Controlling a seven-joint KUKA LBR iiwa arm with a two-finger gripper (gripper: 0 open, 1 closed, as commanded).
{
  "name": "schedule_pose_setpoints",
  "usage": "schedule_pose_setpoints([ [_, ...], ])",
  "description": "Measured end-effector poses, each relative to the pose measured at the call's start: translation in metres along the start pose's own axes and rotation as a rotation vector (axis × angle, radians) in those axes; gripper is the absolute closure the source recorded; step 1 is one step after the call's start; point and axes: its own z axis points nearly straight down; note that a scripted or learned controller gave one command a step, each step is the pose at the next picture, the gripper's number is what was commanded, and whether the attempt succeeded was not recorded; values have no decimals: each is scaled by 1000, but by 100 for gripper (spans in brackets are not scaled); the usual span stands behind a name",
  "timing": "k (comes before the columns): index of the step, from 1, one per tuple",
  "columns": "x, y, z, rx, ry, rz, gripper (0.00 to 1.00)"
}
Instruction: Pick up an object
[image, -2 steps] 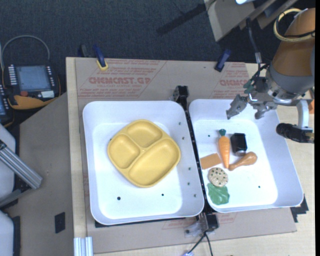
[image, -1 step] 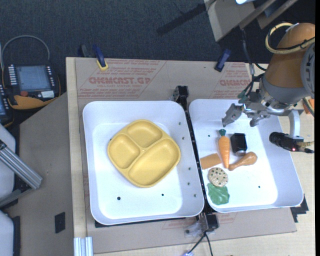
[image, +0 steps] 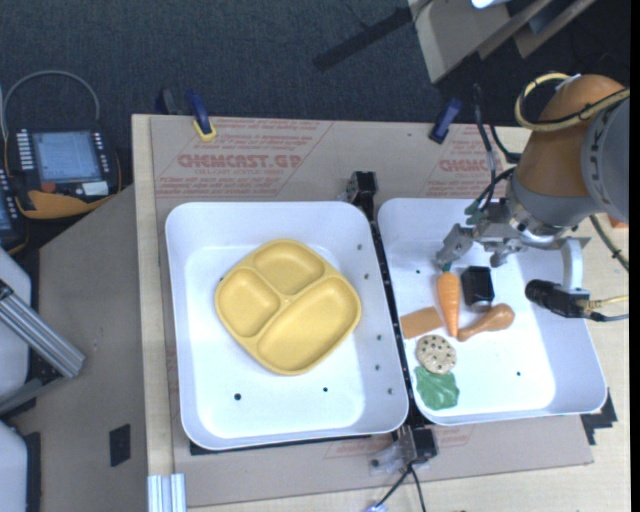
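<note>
Over the right bin (image: 560, 395), the claw (image: 478, 284) hangs beside the carrot (image: 450, 303), its state unreadable.

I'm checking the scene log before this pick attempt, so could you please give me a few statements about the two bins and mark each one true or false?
1. The yellow three-compartment plastic plate lies in the left white bin. True.
2. The orange toy carrot lies on the yellow plate. False: it lies in the right white bin, beside a small black block.
3. The round speckled cookie sits just above the green leaf-shaped piece in the picture. True.
4. The gripper hangs over the left bin. False: it is over the right bin, near the carrot's upper end.
5. The brown drumstick-shaped toy lies in the right bin. True.
</note>
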Motion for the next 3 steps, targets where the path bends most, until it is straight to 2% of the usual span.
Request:
schedule_pose_setpoints([
  [1,-3,7,43,-28,-13,-2,0],
  [2,-2,6,32,-25,-8,-1,100],
  [3,4,8,-31,-10,-2,-2,100],
])
